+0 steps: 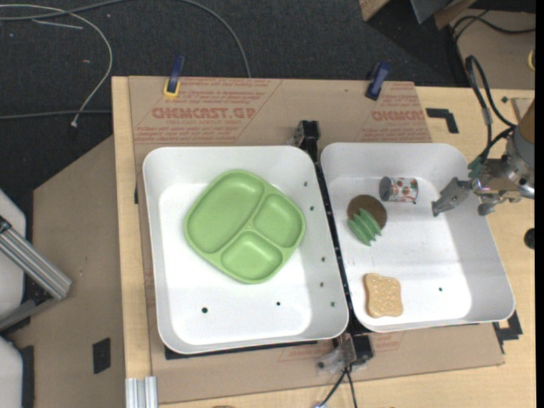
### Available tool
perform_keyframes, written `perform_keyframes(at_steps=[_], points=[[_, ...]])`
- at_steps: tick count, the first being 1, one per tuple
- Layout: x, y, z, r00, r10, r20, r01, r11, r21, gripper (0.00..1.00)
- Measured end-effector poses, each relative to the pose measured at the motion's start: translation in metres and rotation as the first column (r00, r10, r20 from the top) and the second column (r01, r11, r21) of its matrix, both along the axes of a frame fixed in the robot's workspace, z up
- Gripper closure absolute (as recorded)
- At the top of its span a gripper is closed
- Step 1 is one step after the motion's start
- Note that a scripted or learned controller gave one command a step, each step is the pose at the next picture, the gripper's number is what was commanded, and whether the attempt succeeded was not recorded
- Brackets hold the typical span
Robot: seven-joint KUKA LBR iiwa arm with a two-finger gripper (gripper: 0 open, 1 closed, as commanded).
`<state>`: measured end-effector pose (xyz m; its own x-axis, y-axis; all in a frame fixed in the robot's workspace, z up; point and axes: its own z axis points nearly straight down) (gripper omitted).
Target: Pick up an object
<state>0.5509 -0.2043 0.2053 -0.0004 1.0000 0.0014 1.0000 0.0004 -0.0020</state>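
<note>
The right bin (476, 304) holds three small things. A small can with a red and white label (399, 189) lies on its side near the back. Left of the middle sits a brown disc with a green ribbed piece on it (367, 218). A tan slice of toast (383, 295) lies near the front wall. My gripper (466, 201) hangs over the bin's right rim, to the right of the can and apart from it. Its fingers are spread open with nothing between them.
The left bin (170, 313) holds a green divided plate (246, 225). Black clamps join the two bins at the back (307, 132) and at the front (353, 348). Cardboard lies under both bins, and cables run across the dark floor behind.
</note>
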Motion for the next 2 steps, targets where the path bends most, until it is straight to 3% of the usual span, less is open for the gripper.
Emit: perform_keyframes(at_steps=[2], points=[[-0.013,0.011,-0.107,1.0,-0.001,-0.004,0.001,1.0,0.002,0.0]])
